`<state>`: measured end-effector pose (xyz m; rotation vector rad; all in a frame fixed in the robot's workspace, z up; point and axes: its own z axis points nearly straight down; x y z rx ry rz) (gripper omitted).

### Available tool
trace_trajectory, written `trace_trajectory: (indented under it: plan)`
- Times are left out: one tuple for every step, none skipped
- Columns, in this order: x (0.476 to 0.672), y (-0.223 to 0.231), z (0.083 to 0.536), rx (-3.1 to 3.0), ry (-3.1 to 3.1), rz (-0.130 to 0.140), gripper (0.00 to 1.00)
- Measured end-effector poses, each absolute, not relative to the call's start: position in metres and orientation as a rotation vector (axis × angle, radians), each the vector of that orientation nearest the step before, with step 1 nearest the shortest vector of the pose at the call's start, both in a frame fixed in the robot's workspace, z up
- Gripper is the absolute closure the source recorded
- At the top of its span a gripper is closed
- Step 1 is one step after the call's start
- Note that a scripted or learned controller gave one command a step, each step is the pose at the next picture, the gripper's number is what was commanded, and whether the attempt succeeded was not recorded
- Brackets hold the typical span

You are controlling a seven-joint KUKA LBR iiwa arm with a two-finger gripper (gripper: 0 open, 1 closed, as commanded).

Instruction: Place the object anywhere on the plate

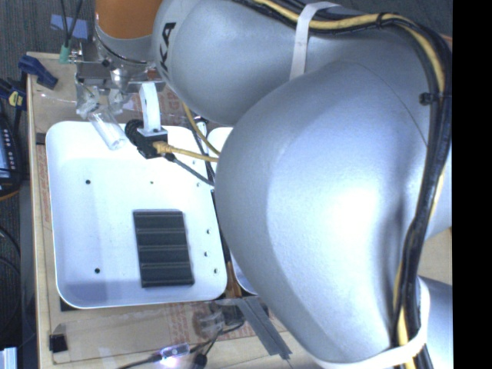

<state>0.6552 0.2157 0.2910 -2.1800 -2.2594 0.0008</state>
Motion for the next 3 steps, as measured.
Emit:
trace_trajectory:
  plan:
    - [0.651, 0.211, 0.176, -2.451, -1.959, 0.012, 1.0]
    - [0.655, 0.22, 0.226, -1.642, -2.678, 0.001, 1.0]
    - [0.656, 0.202, 0.182, -1.173, -2.912, 0.005, 1.0]
